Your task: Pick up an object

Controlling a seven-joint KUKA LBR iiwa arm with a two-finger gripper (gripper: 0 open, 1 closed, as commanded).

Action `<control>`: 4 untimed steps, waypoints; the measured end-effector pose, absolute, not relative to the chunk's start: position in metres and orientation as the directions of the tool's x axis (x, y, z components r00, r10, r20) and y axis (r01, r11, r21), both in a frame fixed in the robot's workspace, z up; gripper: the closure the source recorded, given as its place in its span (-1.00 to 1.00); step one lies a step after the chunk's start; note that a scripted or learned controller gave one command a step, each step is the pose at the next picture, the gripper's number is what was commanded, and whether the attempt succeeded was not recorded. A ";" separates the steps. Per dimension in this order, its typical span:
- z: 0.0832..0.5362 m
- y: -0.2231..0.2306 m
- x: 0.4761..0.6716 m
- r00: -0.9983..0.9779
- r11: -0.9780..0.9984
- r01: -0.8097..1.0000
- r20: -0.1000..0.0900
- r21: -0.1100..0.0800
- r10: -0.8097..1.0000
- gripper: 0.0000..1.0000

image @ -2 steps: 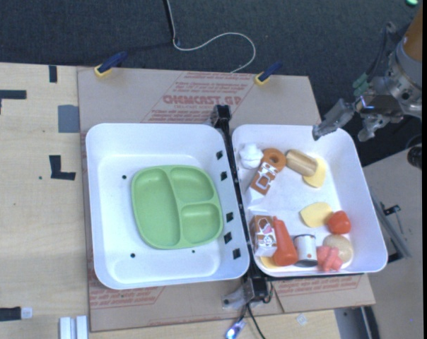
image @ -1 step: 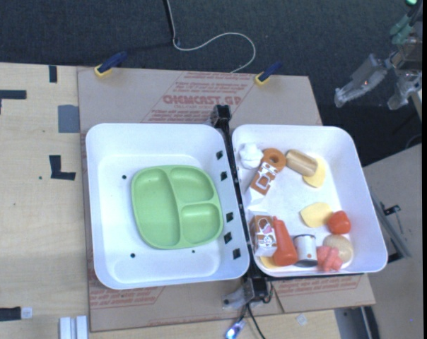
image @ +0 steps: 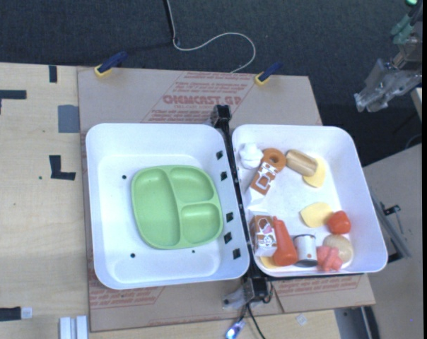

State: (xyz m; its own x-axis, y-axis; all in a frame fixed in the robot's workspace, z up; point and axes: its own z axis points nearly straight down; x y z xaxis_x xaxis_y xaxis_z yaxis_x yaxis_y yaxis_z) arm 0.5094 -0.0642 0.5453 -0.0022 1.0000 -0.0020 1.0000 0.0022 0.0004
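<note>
- The counter (image: 30, 210) carries a brown cardboard sheet (image: 199, 94), and on that sheet sit two shallow white bins, touching along a black hinge-like seam.
- The left bin (image: 107, 260) holds a green divided plate (image: 177, 206), lying flat near its middle.
- The right bin (image: 358, 189), just beside the left bin, holds a scatter of toy food: a tan bread roll (image: 302, 162) and an orange ring (image: 273, 155) at its far side, a yellow wedge (image: 315, 214) and a red tomato (image: 339, 222) toward its right wall, and a red bottle (image: 284, 247) and a small carton (image: 266, 233) at its near-left corner.
- The pincer (image: 383, 90) hangs outside the right bin, beyond its far right corner and well apart from the toys; it is too blurred to tell whether it is apart or together.
</note>
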 end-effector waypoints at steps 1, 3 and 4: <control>0.432 -0.059 0.482 0.000 0.000 1.000 0.001 -0.014 1.000 1.00; 0.492 0.066 0.484 -0.005 0.005 1.000 0.001 0.000 1.000 1.00; 0.537 0.103 0.484 -0.005 0.005 1.000 0.001 0.004 1.000 1.00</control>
